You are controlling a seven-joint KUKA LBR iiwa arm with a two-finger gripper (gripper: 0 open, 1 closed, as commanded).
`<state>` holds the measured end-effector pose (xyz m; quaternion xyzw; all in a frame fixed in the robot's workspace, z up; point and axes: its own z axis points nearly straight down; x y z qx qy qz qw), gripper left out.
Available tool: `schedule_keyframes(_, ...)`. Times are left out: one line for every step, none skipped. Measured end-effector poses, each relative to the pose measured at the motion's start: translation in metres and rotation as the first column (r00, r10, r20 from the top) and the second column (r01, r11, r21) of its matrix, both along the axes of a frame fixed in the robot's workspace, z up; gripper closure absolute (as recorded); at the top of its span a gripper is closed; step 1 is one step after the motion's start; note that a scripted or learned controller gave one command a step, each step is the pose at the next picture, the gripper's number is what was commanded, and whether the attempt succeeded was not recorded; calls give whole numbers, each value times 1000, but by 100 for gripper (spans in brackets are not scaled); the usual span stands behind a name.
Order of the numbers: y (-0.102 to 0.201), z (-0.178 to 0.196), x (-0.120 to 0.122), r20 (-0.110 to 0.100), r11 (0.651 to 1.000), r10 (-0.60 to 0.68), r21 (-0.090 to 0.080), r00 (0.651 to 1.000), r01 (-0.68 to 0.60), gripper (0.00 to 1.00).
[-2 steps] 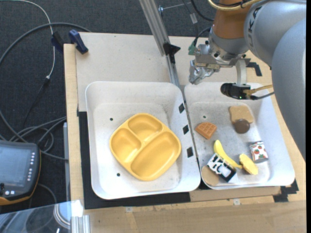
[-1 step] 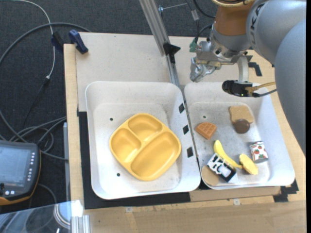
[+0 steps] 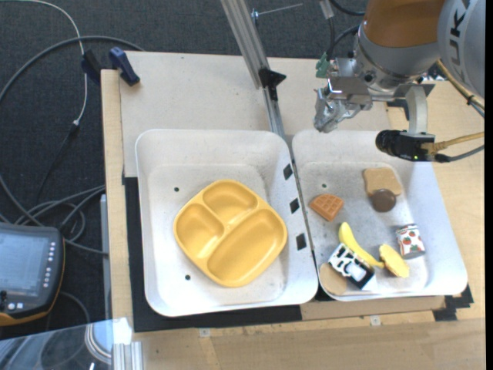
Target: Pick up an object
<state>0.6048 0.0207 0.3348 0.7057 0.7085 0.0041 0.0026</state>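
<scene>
Above the far rim of the right bin point(image 3: 454, 237), my gripper point(image 3: 330, 118) hangs with nothing visible between its fingers; how wide they stand I cannot tell. Below it lie a waffle point(image 3: 327, 206), bread slice point(image 3: 382, 179), brown puck point(image 3: 383, 200), banana point(image 3: 356, 244) and small carton point(image 3: 410, 241). A yellow divided plate point(image 3: 230, 232) occupies the left bin point(image 3: 154, 206).

Arm point(image 3: 408, 14) cut off by top edge. Tool point(image 3: 330, 118) blurred; finger state unreadable. Handheld screen point(image 3: 27, 272) clipped at left edge.
</scene>
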Motion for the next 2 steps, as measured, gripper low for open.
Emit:
schedule_keyframes(0, 6, 1, -6, 1000, 0, -1, 1000, 0, 100)
schedule_keyframes(66, -23, -92, -18, 1000, 3, 1, 1000, -3, 100)
